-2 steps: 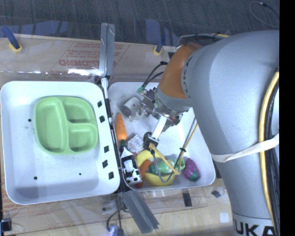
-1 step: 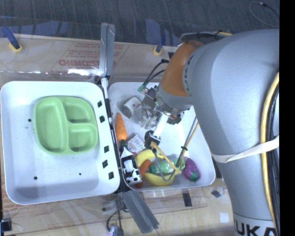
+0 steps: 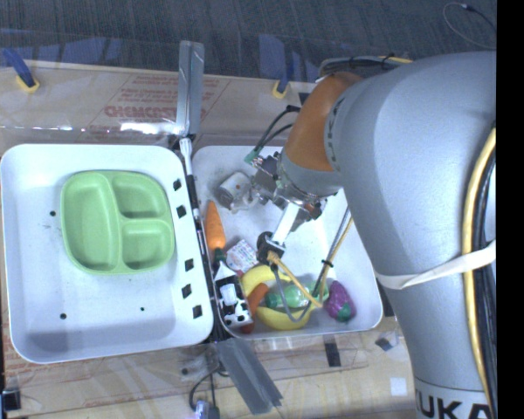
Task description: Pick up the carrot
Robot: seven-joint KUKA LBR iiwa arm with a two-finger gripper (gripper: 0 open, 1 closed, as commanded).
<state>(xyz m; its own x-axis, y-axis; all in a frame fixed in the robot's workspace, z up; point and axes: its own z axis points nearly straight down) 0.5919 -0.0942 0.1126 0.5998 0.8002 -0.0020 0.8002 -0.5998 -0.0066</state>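
The orange carrot [image 3: 214, 225] lies along the left wall of the right bin [image 3: 363, 260], pointing toward the back. My gripper [image 3: 233, 189] hangs over the back left part of that bin, just up and to the right of the carrot's tip, a short gap away. Nothing is visibly held in it.
A green divided plate [image 3: 118, 219] rests in the left bin [image 3: 26, 260]. In the right bin's front sit a yellow bowl-like toy [image 3: 279, 314], a green piece [image 3: 290, 297], a purple toy [image 3: 338, 301], a red-orange piece [image 3: 257, 297], a black-and-white item [image 3: 230, 296] and a small packet [image 3: 242, 253].
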